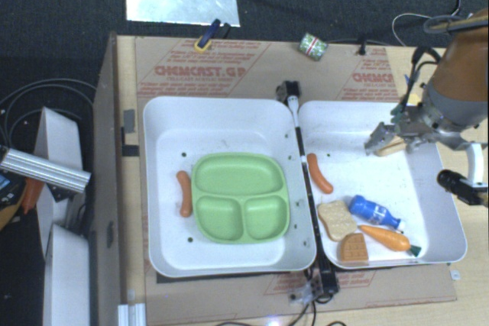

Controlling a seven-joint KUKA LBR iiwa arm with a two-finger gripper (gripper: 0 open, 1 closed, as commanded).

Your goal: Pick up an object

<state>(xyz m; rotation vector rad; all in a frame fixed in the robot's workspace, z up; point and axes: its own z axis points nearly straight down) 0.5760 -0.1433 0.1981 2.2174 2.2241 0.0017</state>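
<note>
kuka arm reaching in from 3 o'clock, gripper [380, 140] hovering over the upper part of the right bin [451, 229], fingers looking spread w/ nothing between them. candidate objs are sitting toward 6 o'clock from the gripper, well apart from it: hot dog [319, 173] near the bin's left wall, long axis running roughly 11-to-5; bread slice [336, 217], blue bottle [374, 211], carrot [387, 238] and cracker [353, 248] clustering at the bin's lower edge. bottle and carrot are both lying about 10-to-4, the carrot just below the bottle. left bin [157, 164] is holding a green tray [241, 196] w/ a second hot dog [184, 193] beside it at 9 o'clock. judging by position, the hot dog at 7 o'clock is the nearest pick; nothing grasped yet.
</note>
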